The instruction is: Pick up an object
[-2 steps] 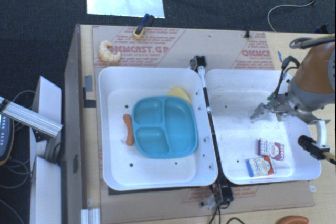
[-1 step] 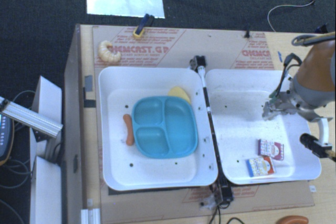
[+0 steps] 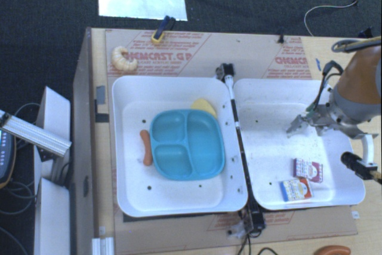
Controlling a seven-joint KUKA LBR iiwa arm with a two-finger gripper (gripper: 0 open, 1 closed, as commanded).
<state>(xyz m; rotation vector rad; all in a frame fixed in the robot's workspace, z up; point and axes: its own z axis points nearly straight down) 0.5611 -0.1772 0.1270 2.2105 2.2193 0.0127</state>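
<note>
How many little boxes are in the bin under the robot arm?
2. One small box lies near the right bin's right side; the other small box sits just below-left of it.

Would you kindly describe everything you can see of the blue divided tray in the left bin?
The light-blue, plastic-looking divided tray is a rounded rectangle with three compartments: two across its upper half, split by a ridge, and one wide one below. All three hold nothing. It lies flat, slightly rotated, on the floor of the shallow white left bin, near the middle. Its upper edge overlaps or touches a yellow rounded object; an orange sausage-shaped piece lies just off its left edge, apparently apart.
</note>
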